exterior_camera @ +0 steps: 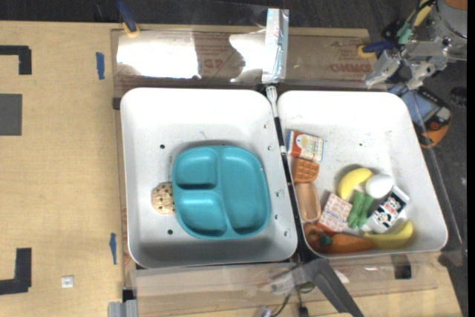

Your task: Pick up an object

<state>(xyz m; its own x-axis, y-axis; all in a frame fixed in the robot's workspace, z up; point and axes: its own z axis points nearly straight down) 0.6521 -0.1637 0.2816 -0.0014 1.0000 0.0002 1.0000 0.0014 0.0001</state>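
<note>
So nothing is picked up yet: the pincer (404, 63) waits up past the right bin (423, 159), I cannot tell its grip, and the toy food (355, 204) lies piled in that bin's near corner.

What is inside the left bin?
The left bin holds a teal divided tray and a cookie touching its left edge. Whatever lies under the tray is hidden.

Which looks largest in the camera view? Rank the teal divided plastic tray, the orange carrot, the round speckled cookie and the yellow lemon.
1. Teal divided plastic tray
2. Orange carrot
3. Yellow lemon and round speckled cookie: too alike to rank, both partly hidden.
</note>
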